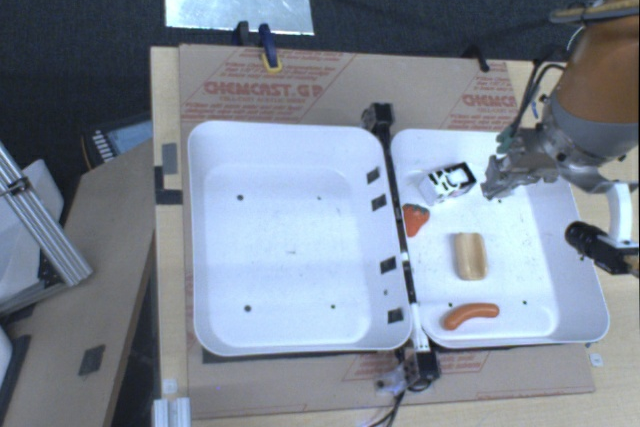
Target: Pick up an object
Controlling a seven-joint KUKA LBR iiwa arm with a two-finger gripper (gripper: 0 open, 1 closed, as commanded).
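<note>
Down at the front of the right bin (585, 320) lies an orange sausage (470, 315), then a bread roll (470, 255), a red piece (414, 218), and a black-and-white block (450, 180). Beside that block hovers the gripper (497, 183); its grip I cannot tell.

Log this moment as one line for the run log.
gripper over right bin | near black-white object | bun, sausage, orange piece untouched
</note>
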